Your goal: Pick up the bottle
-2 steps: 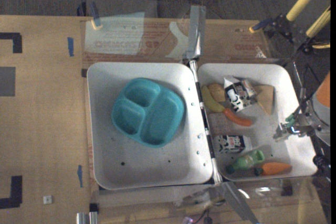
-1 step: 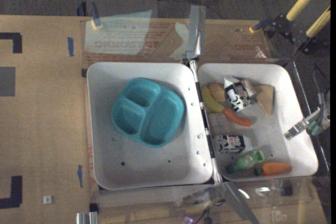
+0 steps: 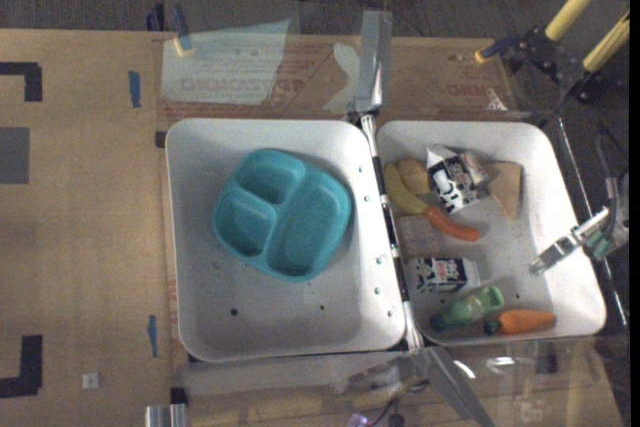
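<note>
**A:** Where's the thing it's after? Start from the front edge.

**B:** Use the small orange carrot [image 3: 524,320] as your mark, lying in the near corner of the right-hand shallow white bin [image 3: 574,183]. The green plastic bottle [image 3: 468,307] lies on its side touching the carrot's left end, cap end pointing away toward the divider. It looks dumped there rather than set down, like everything else in that bin.

**B:** Just behind the bottle, up-left of the carrot, is a little black-and-white milk carton [image 3: 441,272], flat on its face.

**A:** And the arm?

**B:** The two-finger gripper [image 3: 566,251] is up-right of the carrot, near the bin's right wall, apart from everything, nothing in it. I'd guess it sits there because the arm comes in from that side. The picture is too blurred for me to tell whether its jaws are apart or together.

**A:** Further back?

**B:** Well beyond the carrot, a second orange carrot [image 3: 452,224], a yellow banana [image 3: 402,188], another cow-print carton [image 3: 450,179] and a tan wedge [image 3: 507,187], all heaped loosely. Far left of the carrot, in the left white bin [image 3: 200,305], a teal three-compartment plastic tray [image 3: 283,213] sits alone.

**A:** So the grab's not started?

**B:** That's my reading. It must cross down-left, and the touching carrot could get nudged or caught.
</note>
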You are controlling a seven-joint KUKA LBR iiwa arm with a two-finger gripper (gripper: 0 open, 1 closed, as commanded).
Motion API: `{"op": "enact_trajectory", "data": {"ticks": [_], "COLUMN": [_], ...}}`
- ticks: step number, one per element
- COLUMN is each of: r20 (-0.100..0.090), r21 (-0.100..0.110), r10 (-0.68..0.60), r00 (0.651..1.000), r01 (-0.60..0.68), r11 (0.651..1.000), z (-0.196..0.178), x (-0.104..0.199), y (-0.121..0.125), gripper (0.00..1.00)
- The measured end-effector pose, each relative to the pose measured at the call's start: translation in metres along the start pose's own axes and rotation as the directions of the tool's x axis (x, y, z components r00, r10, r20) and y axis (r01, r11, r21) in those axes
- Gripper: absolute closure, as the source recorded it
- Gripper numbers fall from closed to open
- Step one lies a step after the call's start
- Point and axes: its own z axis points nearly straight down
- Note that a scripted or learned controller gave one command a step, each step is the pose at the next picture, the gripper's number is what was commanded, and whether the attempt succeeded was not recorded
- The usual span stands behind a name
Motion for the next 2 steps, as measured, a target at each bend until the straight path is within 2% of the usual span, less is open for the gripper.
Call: {"op": "enact_trajectory", "data": {"ticks": [1,2], "r20": [0.000,0.000], "r21": [0.000,0.001], "r10": [-0.130,-0.144], "r00": [0.991,0.990], "r01": [0.130,0.144], "r11": [0.991,0.990], "z": [-0.056,-0.162], "x": [0.056,0.063], "y": [0.028,0.058], "gripper": [0.00,0.00]}}
